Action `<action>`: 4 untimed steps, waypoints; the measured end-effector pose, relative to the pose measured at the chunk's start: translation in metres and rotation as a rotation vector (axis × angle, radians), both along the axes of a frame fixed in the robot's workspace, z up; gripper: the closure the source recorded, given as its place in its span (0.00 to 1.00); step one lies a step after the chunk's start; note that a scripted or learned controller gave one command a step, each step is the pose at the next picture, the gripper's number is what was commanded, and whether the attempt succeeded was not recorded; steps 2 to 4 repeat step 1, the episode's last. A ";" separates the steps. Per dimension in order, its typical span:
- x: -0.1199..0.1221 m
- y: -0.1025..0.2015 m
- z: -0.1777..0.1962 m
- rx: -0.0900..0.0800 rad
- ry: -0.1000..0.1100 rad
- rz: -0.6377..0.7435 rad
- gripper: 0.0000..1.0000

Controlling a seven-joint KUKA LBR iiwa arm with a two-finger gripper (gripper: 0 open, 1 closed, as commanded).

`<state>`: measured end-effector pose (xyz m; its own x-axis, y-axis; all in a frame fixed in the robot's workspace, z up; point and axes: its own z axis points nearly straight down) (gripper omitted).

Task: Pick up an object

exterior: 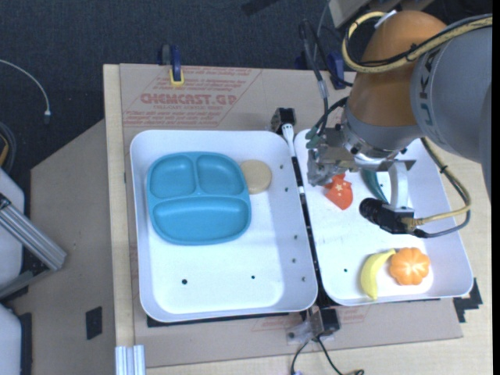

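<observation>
We see a small red-orange wedge-shaped piece (339, 192) just under our gripper (328, 170); its grip we cannot tell.

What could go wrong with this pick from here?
The gripper sits at the red item's upper edge, close to the right bin's left wall, so it may clip the wall or close off-centre and nudge the item away. The banana and orange touch each other, so picking either could shift the other.

Red print on cardboard sheet (205, 92) under the bins — big line reads approx. "CHEMCAST GP", partly faint; smaller lines above & below it too small to read. No other legible txt.
</observation>
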<state>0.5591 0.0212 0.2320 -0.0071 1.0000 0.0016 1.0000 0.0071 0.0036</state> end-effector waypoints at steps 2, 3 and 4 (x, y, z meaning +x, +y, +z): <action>0.023 0.044 -0.014 -0.001 0.001 -0.001 1.00; 0.023 0.044 -0.014 -0.001 0.001 -0.001 1.00; 0.023 0.044 -0.014 -0.001 0.001 -0.001 1.00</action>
